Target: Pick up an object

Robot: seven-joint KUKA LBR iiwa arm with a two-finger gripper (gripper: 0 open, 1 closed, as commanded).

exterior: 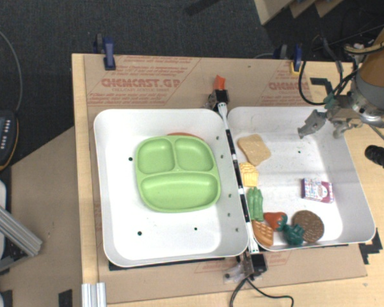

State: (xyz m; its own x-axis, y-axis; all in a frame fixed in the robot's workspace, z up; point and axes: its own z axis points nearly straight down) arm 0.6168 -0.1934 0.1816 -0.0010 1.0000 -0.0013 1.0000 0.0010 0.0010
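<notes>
My gripper (324, 125) hovers over the far right corner of the right bin (288, 128), open, with nothing between its fingers. Toys lie in this bin: a tan bread slice (254, 149), a yellow piece (248, 173), a green vegetable (255, 203), an orange waffle-like piece (264, 233), a red piece (274, 219), a teal piece (294, 234), a brown round cookie (308, 226) and a pink-purple packet (316, 189). The packet is nearest the gripper, closer to the camera and apart from it.
The left bin (112, 190) holds a green divided plate (176, 173) with a red edge (182, 134) peeking out behind it. A black divider (233, 165) runs between the bins. Cables (317, 75) hang near the arm's wrist at the right.
</notes>
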